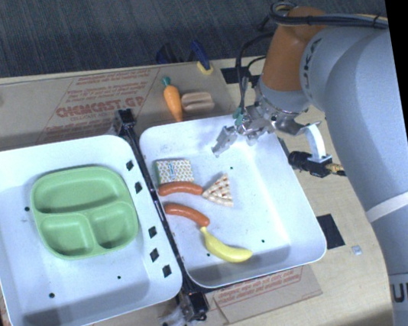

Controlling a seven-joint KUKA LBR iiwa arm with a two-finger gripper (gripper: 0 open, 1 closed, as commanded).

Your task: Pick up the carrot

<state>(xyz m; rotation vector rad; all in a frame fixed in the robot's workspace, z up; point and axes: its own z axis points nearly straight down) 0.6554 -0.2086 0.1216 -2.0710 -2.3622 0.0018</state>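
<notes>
Just above the upper rim of the right bin (292,205), on the brown cardboard sheet (85,101) near the top centre of the frame, lies the carrot (172,101), outside both bins and just left of a small tan and brown block (197,103) that looks like a toy sandwich or bread piece. The carrot's long axis runs nearly straight up and down in the frame: the green stalk end points toward the top edge and the orange body tapers slightly toward the bin rim below it. It looks like a small toy, so I judge it light, stiff and smooth, likely to slip or roll if pinched near the narrow tip. The best hold would be across the thick middle of the orange body, with the fingers closing from left and right in the frame, square to the long axis; the neighbouring block on its right leaves little room for a finger there. The gripper (225,139) hangs over the upper right part of the right bin, right of and below the carrot and apart from it, with nothing visible between its fingers; whether they are spread or closed is too small to tell. Inside that bin lie 2 sausages (180,189), a banana (226,250), a checkered wedge (219,190) and a patterned block (174,171); the left bin (10,253) holds 1 green divided tray (84,210).
</notes>
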